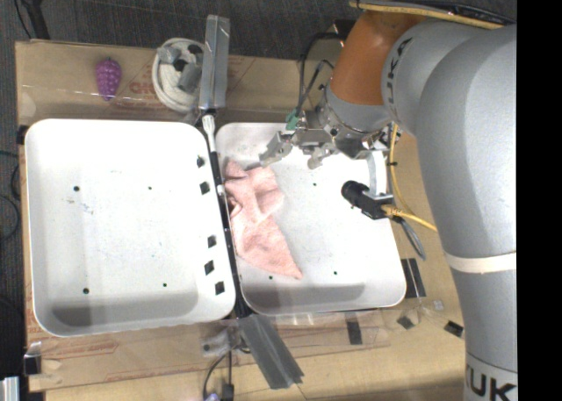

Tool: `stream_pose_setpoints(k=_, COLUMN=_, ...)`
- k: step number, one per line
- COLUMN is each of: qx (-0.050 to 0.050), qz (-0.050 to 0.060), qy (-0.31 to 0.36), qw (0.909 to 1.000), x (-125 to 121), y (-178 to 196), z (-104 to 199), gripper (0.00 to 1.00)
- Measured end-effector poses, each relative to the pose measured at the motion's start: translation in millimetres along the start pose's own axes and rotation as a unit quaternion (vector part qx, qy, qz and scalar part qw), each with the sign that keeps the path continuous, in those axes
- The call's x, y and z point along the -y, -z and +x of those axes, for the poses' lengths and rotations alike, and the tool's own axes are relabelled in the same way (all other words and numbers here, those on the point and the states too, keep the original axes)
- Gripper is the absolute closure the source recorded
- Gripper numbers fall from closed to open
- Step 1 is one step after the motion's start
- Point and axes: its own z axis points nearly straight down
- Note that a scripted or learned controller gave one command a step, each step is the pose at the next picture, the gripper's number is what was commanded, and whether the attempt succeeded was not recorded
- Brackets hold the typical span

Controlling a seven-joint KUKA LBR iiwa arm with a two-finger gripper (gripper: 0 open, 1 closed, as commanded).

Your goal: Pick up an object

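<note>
The tool [297, 150] hangs with fingers spread and empty over the right bin [378, 285], so it should drop onto the pink cloth [259, 219] by the bin's left wall and pinch a raised fold.

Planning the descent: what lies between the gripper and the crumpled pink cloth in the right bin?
In the camera view, a short stretch of bare white bin floor separates the gripper from the crumpled pink cloth in the right shallow white bin.

Bright, even overhead light; bins glare, detail perhaps soft.
</note>
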Motion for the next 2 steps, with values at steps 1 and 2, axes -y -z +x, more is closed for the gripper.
stream_pose_setpoints(k=1, qx=0.0, qz=-0.001, qy=0.038, qw=0.9993, x=18.6, y=-94.2, z=12.3, gripper=0.0)
stream_pose_setpoints(k=2, qx=0.0, qz=0.001, qy=0.039, qw=0.9992, x=18.7, y=-84.5, z=12.3, gripper=1.0)
